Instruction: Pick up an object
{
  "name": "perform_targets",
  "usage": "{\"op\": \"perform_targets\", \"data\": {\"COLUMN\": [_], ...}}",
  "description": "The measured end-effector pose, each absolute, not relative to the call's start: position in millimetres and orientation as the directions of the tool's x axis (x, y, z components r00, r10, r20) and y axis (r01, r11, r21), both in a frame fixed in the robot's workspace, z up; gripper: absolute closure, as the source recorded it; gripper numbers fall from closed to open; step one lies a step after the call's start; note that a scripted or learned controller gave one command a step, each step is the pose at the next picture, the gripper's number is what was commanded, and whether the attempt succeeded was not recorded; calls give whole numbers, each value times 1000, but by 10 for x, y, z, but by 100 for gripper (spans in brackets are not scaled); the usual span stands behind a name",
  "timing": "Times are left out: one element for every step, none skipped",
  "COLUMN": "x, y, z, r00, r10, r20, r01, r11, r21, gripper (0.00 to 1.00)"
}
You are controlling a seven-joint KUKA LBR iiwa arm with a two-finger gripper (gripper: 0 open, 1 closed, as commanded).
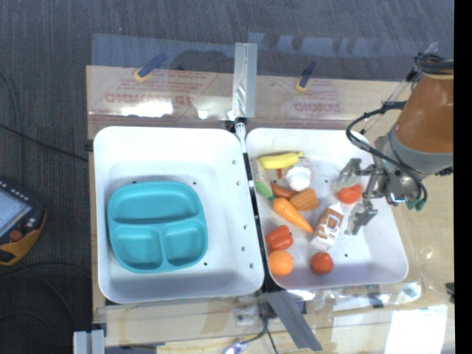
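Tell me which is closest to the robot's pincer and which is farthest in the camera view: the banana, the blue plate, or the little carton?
Starting from the pincer over the right bin:
1. The little carton, just left of and below the pincer in the right bin.
2. The banana, at the far left side of the same bin.
3. The blue plate, way over in the left bin.

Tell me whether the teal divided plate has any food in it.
Empty. The teal divided plate in the left bin shows bare compartments; the toy foods, like the carrot, lie in the right bin.
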State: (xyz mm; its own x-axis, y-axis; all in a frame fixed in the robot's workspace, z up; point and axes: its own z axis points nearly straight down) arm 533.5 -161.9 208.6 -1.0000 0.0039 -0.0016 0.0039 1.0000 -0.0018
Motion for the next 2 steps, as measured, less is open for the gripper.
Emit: {"op": "perform_targets", "data": {"x": [5494, 5551], "y": [-1546, -983], "z": [1299, 914], "r00": [-998, -999], "r10": [-69, -40], "r20": [-9, -19], "r01": [-69, -40], "r11": [998, 999], "r21": [-6, -2], "gripper": [0, 0]}}
